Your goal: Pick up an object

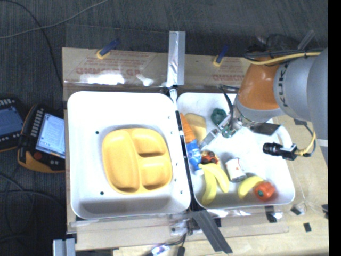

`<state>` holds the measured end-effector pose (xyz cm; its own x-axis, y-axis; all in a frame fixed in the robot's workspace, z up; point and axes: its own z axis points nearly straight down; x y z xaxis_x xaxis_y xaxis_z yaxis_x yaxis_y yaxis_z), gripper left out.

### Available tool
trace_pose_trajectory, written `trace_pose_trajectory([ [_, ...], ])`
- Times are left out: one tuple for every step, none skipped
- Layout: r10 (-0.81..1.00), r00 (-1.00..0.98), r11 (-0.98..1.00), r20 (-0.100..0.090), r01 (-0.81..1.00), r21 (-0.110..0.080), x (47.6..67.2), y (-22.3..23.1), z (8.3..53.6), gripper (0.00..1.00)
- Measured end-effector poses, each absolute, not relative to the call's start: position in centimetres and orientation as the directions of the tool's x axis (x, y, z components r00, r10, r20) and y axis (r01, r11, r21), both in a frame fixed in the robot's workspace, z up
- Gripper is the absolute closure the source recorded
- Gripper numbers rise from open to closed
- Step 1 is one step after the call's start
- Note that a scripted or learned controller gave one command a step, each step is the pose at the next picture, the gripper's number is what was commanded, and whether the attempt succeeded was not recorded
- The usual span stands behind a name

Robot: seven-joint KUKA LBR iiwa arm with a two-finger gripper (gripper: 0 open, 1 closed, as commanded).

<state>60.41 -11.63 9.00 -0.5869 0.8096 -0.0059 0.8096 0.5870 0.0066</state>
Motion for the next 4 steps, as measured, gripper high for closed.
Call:
trace_pose_trajectory([
  [0.596, -0.803, 0.803, -0.001, 0.596, 0.001, 52.3, -14.9, 23.3, 0.00],
  [0.513, -0.858, 0.858, 0.000, 0.513, 0.001, 56.9, -13.5, 15.2, 0.00],
  [0.532, -0.847, 0.847, 0.000, 0.532, -0.002, 52.0, -19.1, 10.7, 0.00],
  [0.589, -0.808, 0.808, -0.017, 0.589, 0.006, 48.9, -14.5, 9.1, 0.00],
])
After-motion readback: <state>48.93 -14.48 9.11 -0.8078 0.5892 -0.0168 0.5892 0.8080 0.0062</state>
